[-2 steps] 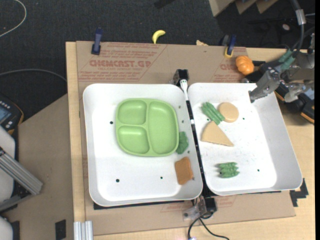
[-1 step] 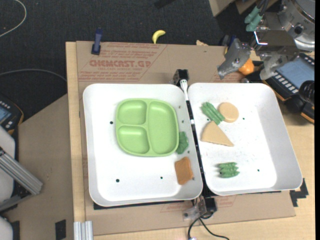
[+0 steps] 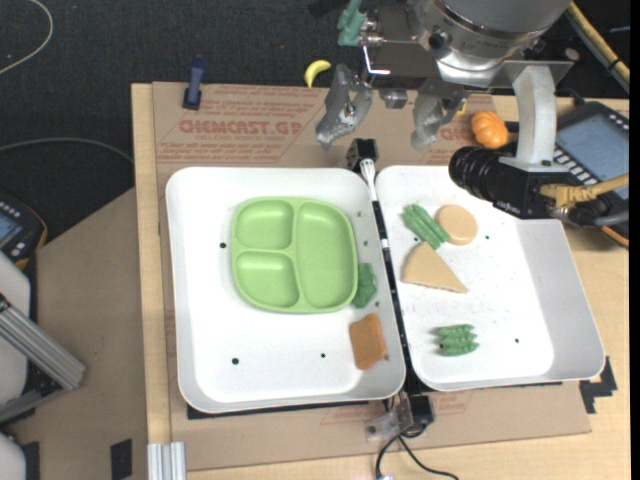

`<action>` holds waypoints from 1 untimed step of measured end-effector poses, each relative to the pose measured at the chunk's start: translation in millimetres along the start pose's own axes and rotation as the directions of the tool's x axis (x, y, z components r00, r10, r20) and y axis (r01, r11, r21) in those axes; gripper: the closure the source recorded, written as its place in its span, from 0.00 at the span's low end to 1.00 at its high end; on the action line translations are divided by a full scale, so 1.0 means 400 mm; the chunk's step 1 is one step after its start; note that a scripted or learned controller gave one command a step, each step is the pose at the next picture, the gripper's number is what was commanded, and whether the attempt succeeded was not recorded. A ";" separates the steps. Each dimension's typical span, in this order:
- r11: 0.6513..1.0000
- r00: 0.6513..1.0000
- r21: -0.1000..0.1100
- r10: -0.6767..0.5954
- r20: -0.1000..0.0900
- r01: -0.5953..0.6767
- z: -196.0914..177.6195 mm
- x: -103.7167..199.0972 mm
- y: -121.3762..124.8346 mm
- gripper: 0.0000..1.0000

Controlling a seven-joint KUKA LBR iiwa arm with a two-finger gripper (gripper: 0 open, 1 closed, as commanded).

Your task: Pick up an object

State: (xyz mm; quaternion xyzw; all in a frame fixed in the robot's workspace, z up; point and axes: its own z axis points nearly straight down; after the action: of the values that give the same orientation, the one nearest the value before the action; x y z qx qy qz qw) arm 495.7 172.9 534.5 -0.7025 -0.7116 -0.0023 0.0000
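Two shallow white bins sit side by side, and the two-finger gripper (image 3: 385,120) hangs high over their far edge, its fingers spread well apart with nothing between them. No pick has landed yet, by my reading. Candidates in the right white bin (image 3: 560,298): a tan wedge-shaped slice (image 3: 432,268), a round beige disc (image 3: 458,224) just beside a dark green bean-like strip (image 3: 424,223), and a small green cluster of pods (image 3: 457,340) nearer the front. The left white bin (image 3: 195,268) holds a light green divided plastic plate (image 3: 294,254), with a brown flat rectangular piece (image 3: 367,340) off its front right corner. Best bet looks like the green cluster, standing apart from its neighbours: come straight down, straddle its narrow side, close only once low, and keep clear of the bin wall.
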 end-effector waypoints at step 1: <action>1.000 1.000 -0.004 0.009 0.001 -0.009 -0.029 -0.016 0.001 1.00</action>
State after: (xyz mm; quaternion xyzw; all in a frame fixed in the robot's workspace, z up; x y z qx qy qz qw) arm 496.1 166.4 546.2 -0.7059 -0.7083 -0.0033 -0.0019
